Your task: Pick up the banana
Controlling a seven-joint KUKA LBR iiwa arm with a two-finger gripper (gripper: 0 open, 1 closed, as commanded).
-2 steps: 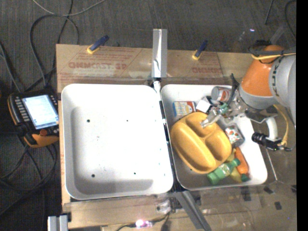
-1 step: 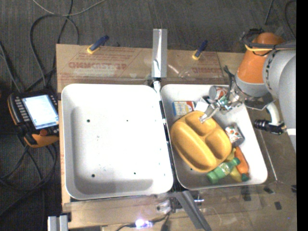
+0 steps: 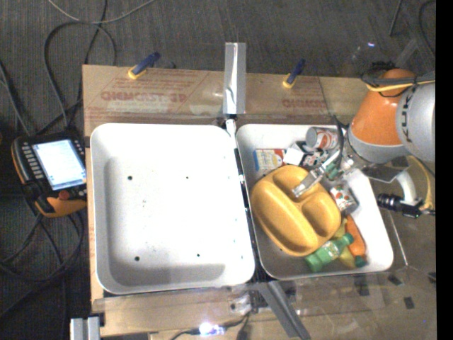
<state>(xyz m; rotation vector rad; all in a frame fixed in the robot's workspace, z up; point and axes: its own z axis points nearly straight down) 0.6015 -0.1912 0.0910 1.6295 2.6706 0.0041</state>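
Note:
My gripper [image 3: 320, 173] hangs low in the right bin [image 3: 375, 261], over the far rim of a large yellow divided dish [image 3: 297, 214]. A small yellow piece [image 3: 347, 259] peeks out at the bin's near right corner, wedged between a green bottle [image 3: 327, 252] and an orange carrot-like item [image 3: 356, 239]. It may be the banana, but most of it is hidden. Nothing is visibly held in the gripper.
A can [image 3: 322, 139] and a small white and blue box [image 3: 269, 159] lie at the far side of the right bin. A red and white packet [image 3: 344, 198] sits beside the gripper. The left bin [image 3: 106, 190] adjoins it. The arm's orange band [image 3: 379, 119] looms at the right.

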